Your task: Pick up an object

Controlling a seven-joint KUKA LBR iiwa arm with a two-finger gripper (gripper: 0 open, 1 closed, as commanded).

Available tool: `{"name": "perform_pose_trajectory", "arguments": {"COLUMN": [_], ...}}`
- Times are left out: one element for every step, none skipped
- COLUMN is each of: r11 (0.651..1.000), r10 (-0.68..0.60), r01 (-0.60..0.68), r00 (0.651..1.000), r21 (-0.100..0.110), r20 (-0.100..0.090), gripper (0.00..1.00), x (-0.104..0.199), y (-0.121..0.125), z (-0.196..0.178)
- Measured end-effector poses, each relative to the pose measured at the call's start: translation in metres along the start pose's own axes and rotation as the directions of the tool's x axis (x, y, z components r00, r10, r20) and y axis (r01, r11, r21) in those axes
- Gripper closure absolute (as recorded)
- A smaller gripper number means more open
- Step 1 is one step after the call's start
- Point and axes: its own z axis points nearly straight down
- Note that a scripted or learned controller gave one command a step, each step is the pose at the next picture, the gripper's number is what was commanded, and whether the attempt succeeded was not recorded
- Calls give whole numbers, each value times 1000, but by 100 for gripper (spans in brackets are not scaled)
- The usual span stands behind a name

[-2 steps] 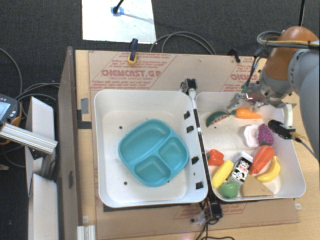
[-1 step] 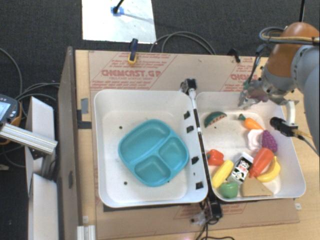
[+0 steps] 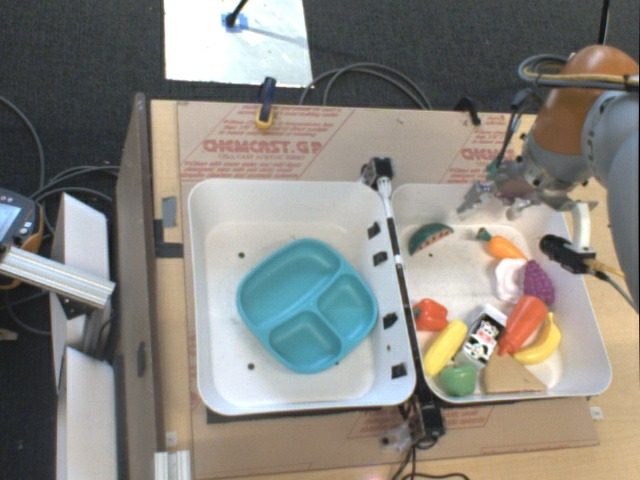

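My gripper hangs over the back edge of the right bin, its fingers spread apart with nothing between them. Just below it lie a small carrot and a watermelon slice. Further forward sit purple grapes, a white garlic bulb, a large carrot, a banana, a cow-patterned carton, a yellow corn cob, a red pepper, a green fruit and a tan wedge.
A teal divided plate lies in the left bin. A ridge with black clips separates the two bins. The grey arm comes in from the upper right. Cables run behind the bins.
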Motion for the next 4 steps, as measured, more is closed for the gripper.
{"name": "perform_pose_trajectory", "arguments": {"r11": [1000, 1000, 1000, 1000], "r10": [8, 7, 5, 0], "r01": [-8, -7, -5, 0], "r00": [1000, 1000, 1000, 1000], "r21": [19, 17, 13, 13], "r20": [-4, -3, -3, -7], "gripper": [0, 0, 100, 100], "x": [-5, -32, -32, 32], "y": [-38, -41, -39, -70], "z": [-27, 18, 6, -79]}}
